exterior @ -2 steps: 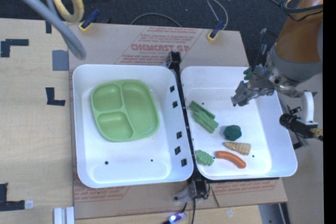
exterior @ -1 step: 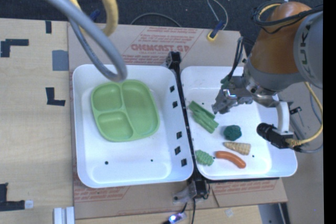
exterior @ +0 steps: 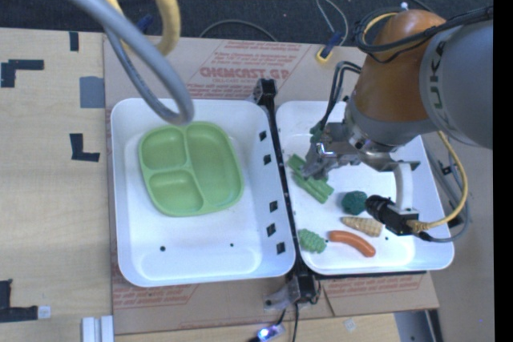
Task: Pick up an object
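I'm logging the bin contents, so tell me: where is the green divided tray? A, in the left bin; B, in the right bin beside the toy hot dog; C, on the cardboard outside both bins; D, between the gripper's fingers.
A: the green tray lies flat in the left bin, while the hot dog lies in the right bin.
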`<state>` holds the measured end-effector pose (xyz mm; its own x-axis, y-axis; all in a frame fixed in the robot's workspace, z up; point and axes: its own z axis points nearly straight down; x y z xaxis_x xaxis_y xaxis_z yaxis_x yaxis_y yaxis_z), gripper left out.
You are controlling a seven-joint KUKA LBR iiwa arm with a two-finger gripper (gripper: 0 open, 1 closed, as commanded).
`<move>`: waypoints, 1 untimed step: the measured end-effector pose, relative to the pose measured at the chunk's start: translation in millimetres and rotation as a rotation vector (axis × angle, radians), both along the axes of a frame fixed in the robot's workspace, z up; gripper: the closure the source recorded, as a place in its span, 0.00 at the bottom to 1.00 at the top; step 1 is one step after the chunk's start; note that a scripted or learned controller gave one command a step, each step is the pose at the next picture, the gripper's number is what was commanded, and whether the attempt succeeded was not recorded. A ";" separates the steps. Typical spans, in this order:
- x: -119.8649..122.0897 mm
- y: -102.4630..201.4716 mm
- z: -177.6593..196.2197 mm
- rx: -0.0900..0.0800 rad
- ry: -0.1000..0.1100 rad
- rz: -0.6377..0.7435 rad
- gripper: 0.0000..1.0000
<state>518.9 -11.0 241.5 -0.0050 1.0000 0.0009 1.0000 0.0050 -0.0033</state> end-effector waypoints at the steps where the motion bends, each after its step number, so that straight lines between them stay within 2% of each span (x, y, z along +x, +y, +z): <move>1: -9.8 49.1 -15.5 0.000 0.001 0.001 1.00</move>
